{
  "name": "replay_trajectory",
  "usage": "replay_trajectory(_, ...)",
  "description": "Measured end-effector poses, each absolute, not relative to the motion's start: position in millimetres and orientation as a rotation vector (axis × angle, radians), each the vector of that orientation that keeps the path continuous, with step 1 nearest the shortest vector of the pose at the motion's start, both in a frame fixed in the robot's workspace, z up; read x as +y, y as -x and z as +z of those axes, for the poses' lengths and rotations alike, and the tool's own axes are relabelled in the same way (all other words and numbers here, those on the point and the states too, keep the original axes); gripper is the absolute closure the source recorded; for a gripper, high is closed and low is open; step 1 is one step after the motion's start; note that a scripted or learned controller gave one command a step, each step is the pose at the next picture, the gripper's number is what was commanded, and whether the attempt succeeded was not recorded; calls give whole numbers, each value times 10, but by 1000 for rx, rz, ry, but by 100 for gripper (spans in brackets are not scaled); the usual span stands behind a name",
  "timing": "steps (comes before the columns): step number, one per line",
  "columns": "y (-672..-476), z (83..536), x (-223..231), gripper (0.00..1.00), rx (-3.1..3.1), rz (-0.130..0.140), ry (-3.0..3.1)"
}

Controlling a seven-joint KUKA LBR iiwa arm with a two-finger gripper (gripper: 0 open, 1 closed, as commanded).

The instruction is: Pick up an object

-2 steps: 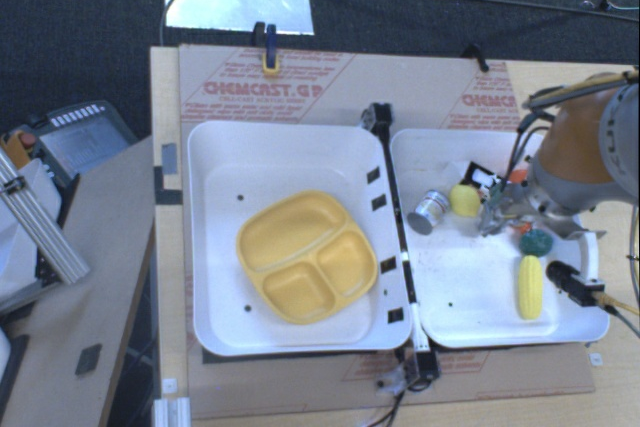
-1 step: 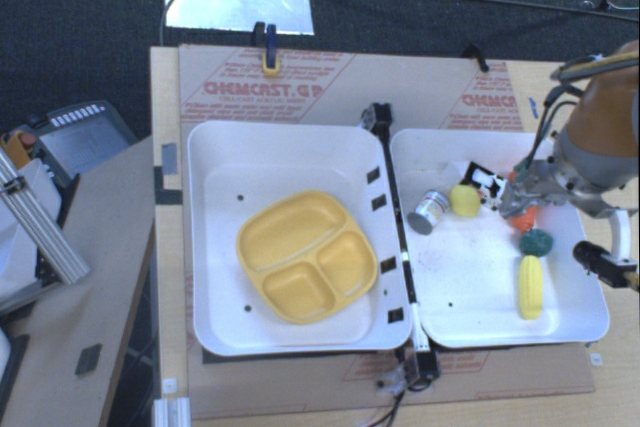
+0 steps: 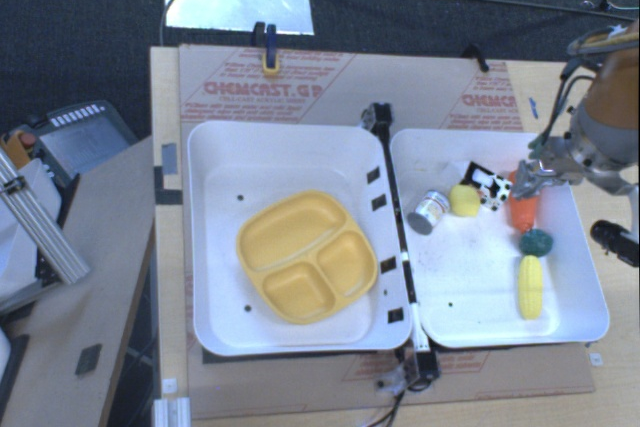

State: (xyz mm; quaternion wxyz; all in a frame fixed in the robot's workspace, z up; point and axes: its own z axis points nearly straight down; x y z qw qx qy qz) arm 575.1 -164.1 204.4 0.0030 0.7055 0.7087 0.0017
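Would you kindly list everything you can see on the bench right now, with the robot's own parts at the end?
bins: two, white, side by side on the bench
divided plate: one, yellow, in the left bin
small can: one, silver, right bin, near its left wall
ball: one, yellow, beside the can
black-and-white toy: one, right of the ball
carrot: one, orange, under the gripper
teal lump: one, below the carrot
corn cob: one, yellow, right bin, front
clamp: one, yellow, behind the bins
gripper: one, grey, over the carrot

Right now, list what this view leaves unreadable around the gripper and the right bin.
- Gripper: finger state unreadable; too small and blurred against the orange object.
- Orange object: its top is covered by the gripper.
- Black-and-white object: too small to identify.
- Arm: cut off at the right edge.
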Motion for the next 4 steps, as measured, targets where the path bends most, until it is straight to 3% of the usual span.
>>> replay_trajectory(1,-5773,2692,-1664,100,2222,6,-2210)
replay_trajectory(4,-5400,2420,-51,100,2233,3,-2212)
